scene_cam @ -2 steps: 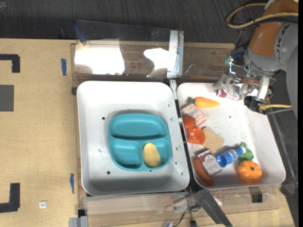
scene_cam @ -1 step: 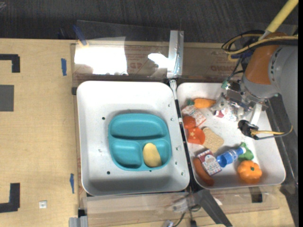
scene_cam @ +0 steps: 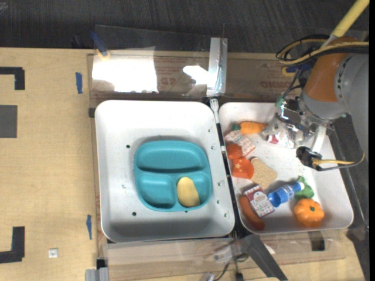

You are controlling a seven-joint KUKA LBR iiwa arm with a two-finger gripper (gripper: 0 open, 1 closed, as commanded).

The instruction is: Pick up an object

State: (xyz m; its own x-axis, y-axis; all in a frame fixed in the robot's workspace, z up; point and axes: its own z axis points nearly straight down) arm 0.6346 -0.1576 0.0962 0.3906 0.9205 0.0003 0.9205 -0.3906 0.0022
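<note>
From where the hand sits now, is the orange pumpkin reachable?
Probably yes: the orange pumpkin sits exposed in the right bin's near corner, nothing on top, and the hand is already over that bin.

- Two bins side by side on the desk (scene_cam: 41, 174): left bin (scene_cam: 111, 133), right bin (scene_cam: 340, 198), inner walls touching.
- Left bin: divided tray (scene_cam: 158, 163) in the middle; potato (scene_cam: 188, 191) in the tray's front right compartment.
- Right bin, rear: carrot (scene_cam: 253, 127) near the back wall, packet (scene_cam: 240, 140) just in front of it.
- Right bin, left side: tomato slice (scene_cam: 242, 167) by the inner wall, cracker (scene_cam: 265, 173) just right of it.
- Right bin, front: small carton (scene_cam: 258, 201) front left, bottle (scene_cam: 283, 194) right of it, pumpkin (scene_cam: 309, 212) in the front right corner.
- End effector (scene_cam: 291, 130) over the right bin's rear right part, arm (scene_cam: 340, 81) entering from the right.
</note>
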